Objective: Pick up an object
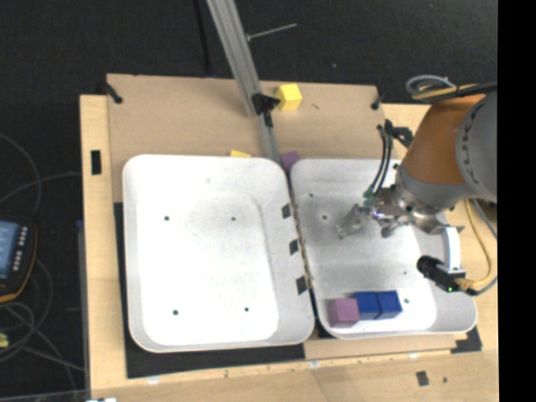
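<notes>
Two white bins sit side by side on the bench [352,371]: the left bin [134,249] and the right bin [335,182]. The arm [444,153] reaches over the right bin, and the tool [360,219] hangs above that bin's bare floor; whether it is wide or narrow cannot be told, and nothing shows between its tips. Three blocks lie in the right bin, all toward the near wall, below the tool and well apart from it: one purple block [342,311] and two blue blocks [377,304], touching in a row. Beyond the bins, up and left of the tool, one yellow block [290,96] sits on the bench beside a slanted metal rail [237,48].
</notes>
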Controlling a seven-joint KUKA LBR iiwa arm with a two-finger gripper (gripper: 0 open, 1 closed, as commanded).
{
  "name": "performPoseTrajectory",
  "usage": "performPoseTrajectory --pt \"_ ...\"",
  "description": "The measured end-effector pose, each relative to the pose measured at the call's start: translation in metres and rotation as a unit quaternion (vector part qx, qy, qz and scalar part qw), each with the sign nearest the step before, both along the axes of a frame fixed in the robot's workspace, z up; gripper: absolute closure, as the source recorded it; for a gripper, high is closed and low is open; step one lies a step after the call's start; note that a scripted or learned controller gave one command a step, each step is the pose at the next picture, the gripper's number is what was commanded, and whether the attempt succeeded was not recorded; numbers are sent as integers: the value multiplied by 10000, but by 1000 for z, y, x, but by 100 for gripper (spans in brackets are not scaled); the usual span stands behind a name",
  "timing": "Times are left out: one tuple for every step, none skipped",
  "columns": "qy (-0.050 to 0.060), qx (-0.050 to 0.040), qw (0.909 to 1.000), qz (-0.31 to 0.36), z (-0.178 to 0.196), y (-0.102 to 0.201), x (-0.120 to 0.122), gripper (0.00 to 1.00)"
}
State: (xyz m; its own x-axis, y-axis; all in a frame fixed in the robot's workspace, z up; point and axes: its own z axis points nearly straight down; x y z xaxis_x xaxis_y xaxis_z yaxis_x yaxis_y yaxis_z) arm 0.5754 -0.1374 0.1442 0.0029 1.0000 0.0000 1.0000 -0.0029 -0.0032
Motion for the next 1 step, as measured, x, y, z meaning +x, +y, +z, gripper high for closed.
performPoseTrajectory --pt "-3 -10 10000 -1 -43 -29 -19 0"
